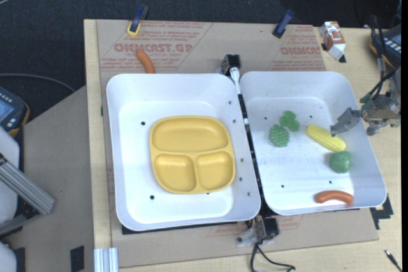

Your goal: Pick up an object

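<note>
The right bin (299, 95) holds a yellow corn cob (326, 137), a bumpy green berry (278, 136), a small green leafy piece (289, 119), a round green fruit (340, 162) and an orange sausage (334, 197) near the front wall. My gripper (347, 120) reaches in over the bin's right rim. Its dark tip sits just above and to the right of the corn cob's far end. Nothing shows in its grasp.
The left bin (127, 105) carries a yellow three-compartment plate (191, 153). On the bench behind the bins lie an orange sausage (146, 61), a yellow clamp (135, 23) and a blue clamp (283, 24). A small carton (333, 39) stands at the back right.
</note>
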You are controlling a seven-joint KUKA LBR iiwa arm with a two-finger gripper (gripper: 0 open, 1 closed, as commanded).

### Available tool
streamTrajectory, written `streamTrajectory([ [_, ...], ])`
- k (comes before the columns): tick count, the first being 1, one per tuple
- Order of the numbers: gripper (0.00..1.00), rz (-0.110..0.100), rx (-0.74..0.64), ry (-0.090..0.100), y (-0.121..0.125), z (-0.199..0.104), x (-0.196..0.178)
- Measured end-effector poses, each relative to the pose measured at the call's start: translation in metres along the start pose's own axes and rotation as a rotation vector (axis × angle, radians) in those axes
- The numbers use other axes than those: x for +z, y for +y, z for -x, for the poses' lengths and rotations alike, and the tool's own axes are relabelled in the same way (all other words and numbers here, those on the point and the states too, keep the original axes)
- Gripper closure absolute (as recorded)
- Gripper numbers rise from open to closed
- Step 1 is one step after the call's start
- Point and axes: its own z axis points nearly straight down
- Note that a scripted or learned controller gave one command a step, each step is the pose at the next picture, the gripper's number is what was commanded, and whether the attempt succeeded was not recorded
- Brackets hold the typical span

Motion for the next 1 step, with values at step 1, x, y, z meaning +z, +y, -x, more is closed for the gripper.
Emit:
streamTrajectory([
  [1,0.0,0.014,-0.004,-0.004,0.0031,-0.0006,-0.0074],
])
